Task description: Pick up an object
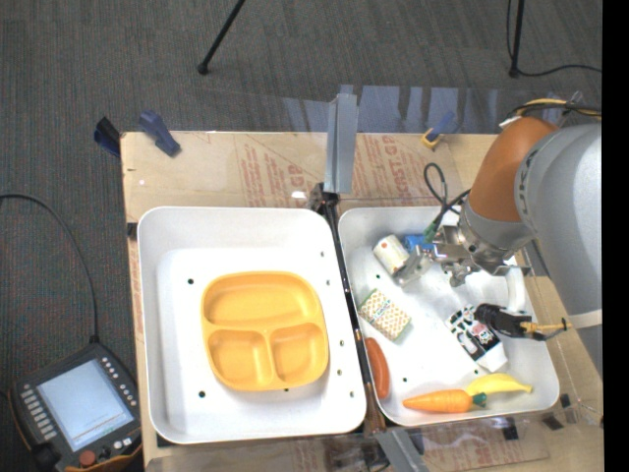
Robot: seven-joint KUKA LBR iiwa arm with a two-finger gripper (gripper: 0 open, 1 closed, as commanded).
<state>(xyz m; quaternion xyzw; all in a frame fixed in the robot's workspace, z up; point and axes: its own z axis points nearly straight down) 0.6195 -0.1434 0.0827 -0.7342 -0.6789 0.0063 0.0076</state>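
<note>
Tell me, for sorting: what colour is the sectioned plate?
Yellow sectioned plastic plate, camera view.

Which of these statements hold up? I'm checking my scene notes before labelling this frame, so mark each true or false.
1. The yellow plastic divided tray lies in the left white bin. True.
2. The orange toy carrot sits in the left bin. False: it lies in the right white bin, near that bin's front edge.
3. The yellow toy banana lies right beside the carrot. True.
4. The small patterned box rests on the divided tray. False: it lies on the right bin's floor.
5. The gripper is over the left bin. False: it is over the right bin, near a small white cylinder.
</note>
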